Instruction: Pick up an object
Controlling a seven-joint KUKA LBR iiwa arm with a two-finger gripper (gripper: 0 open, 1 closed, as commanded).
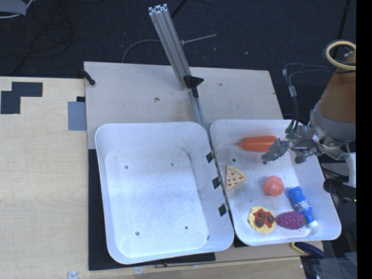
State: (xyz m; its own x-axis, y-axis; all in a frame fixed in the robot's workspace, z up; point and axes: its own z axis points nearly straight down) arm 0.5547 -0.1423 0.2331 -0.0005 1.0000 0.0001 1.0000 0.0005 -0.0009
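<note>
Several toy foods lie in the right bin (330, 228). An orange carrot-like piece (258, 143) lies at its back, with a pizza slice (234, 178) near the divider. In the middle sits a pink-red ball (274, 185). A blue bottle (301, 204), purple grapes (290, 219) and a yellow round piece with red spots (261, 219) are at the front. My gripper (287, 154) hangs over the back right of this bin, just right of the carrot-like piece and behind the ball. It stands open with nothing between its fingers.
The left bin (152, 190) sits beside the right one, with black clips (216, 182) on the shared rim. A slanted aluminium bar (172, 45) rises behind the bins. The arm's orange band (343, 92) is at the right edge.
</note>
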